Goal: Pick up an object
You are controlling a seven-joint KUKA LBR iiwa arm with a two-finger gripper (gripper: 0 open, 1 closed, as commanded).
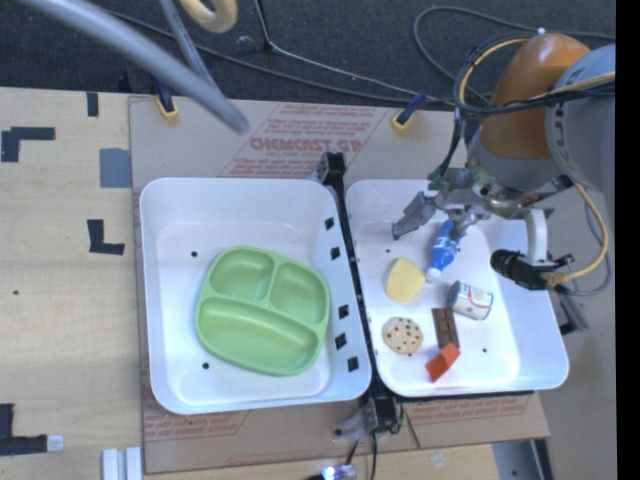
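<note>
My gripper (440, 218), fingers spread, hovers at the right bin's (530, 373) far edge above a blue bottle (442, 248) near the bin's middle; next, I'd descend and close.

Glossy white plastic bins (160, 268) sit on matt brown cardboard (300, 138); the green tray (262, 309) looks smooth plastic.
</note>
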